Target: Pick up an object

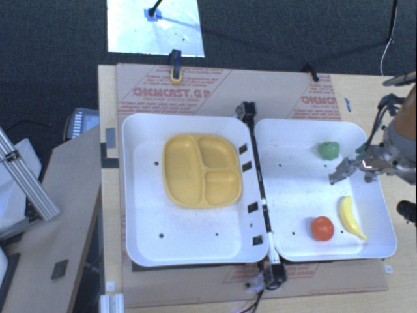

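Note:
My gripper (355, 172) hangs over the right bin (293, 175) near its right side, open, with nothing between its fingers. A small green object (329, 150) lies just up and left of it. A yellow banana (350, 217) rests below the gripper, near the bin's front right corner. Left of the banana sits a red tomato-like ball (322, 228). The gripper touches none of them.
The left bin (146, 227) holds a yellow divided plate (201, 170). A black divider strip (255, 188) runs between the bins. Cardboard (195, 90) lies under both bins, with a yellow clamp (176, 70) at its back edge.

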Robot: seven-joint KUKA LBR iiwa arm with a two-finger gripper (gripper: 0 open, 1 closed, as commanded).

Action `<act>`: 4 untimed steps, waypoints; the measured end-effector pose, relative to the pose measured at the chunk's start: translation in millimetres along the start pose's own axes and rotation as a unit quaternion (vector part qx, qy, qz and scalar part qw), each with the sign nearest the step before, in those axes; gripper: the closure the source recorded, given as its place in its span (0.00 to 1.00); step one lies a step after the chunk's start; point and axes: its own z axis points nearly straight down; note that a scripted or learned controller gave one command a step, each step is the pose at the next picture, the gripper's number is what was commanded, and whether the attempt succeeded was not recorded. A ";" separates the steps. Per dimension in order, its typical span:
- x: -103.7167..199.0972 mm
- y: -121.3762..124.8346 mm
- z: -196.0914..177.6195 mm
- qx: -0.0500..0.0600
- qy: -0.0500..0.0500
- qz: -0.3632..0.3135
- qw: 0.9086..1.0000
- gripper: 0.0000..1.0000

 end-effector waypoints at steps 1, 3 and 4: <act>4.5 1.3 62.3 0.001 0.001 0.000 1.000 0.00; 4.2 2.8 99.4 -0.002 -0.001 0.001 1.000 1.00; 1.8 2.0 35.5 -0.004 -0.001 -0.001 1.000 1.00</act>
